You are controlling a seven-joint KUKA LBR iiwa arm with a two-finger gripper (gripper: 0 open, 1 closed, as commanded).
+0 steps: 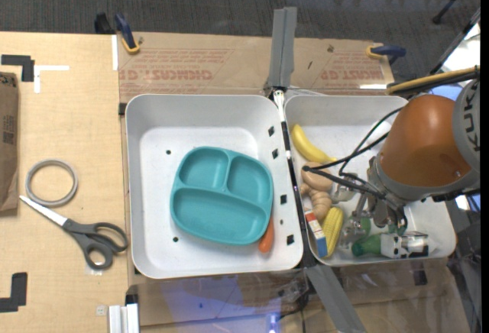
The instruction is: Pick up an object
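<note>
I centre the tool, grip state indiscernible, squarely over the green plastic object before lifting vertically.

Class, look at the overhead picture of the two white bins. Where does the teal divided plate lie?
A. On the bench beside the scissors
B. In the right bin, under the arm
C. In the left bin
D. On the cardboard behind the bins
C. The teal divided plate lies flat on the floor of the left bin, with a carrot against its lower right edge; the scissors lie outside on the bench.
</note>
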